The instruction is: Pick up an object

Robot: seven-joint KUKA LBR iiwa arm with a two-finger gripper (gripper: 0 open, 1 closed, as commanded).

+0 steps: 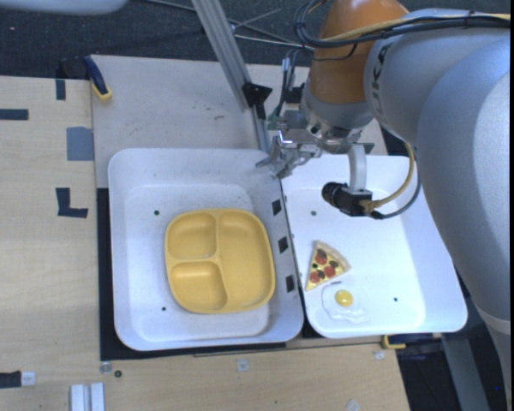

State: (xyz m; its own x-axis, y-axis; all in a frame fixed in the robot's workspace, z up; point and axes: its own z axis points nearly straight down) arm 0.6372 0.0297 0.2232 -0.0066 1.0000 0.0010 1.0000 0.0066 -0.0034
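Gripper (284, 154) above bins; pizza slice (325, 265) points toward upper left.

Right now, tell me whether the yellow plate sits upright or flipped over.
Upright: the yellow plate lies flat in the left bin, its three compartments facing up.

A robot lab: an industrial arm (445, 101) over a taped desk (34, 229) with two white bins (137, 178) and loose cables (394, 197).

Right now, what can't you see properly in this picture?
- The hand: small, dark and tangled among cables in the camera view, so its grip is unclear.
- The back of the right bin: covered by the arm.
- The fried egg: white on white, so its edge is hard to trace.
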